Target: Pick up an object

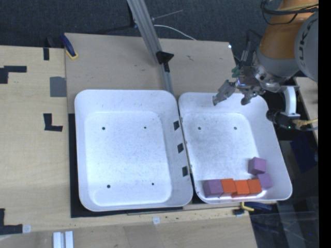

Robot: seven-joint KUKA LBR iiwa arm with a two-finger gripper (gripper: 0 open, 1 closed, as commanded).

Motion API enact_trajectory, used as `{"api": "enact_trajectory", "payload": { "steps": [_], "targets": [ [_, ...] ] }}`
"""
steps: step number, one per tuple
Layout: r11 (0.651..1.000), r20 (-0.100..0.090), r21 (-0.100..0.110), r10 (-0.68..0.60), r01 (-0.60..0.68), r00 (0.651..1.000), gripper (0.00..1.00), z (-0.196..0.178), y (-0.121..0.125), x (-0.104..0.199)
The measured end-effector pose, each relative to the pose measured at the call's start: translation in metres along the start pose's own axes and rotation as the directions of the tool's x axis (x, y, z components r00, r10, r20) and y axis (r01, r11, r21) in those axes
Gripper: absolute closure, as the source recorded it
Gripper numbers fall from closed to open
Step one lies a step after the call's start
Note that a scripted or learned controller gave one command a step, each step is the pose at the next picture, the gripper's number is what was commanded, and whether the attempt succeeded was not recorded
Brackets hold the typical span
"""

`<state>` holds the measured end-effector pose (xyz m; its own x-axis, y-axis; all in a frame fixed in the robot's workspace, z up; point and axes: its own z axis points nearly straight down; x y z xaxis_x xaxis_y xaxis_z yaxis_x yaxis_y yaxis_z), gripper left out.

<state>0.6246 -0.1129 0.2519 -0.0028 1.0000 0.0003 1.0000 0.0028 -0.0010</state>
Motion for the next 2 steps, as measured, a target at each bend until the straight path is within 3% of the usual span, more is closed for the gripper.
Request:
{"api": "enact_trajectory", "payload": {
  "steps": [1, 2],
  "targets": [
    [1.0, 0.001, 0.009, 0.002, -0.002, 1.0, 0.0, 0.164, 0.055, -0.035],
    [1.0, -0.001, 0.005, 0.002, -0.002, 1.0, 0.0, 0.161, 0.056, -0.054]
  ]
}}
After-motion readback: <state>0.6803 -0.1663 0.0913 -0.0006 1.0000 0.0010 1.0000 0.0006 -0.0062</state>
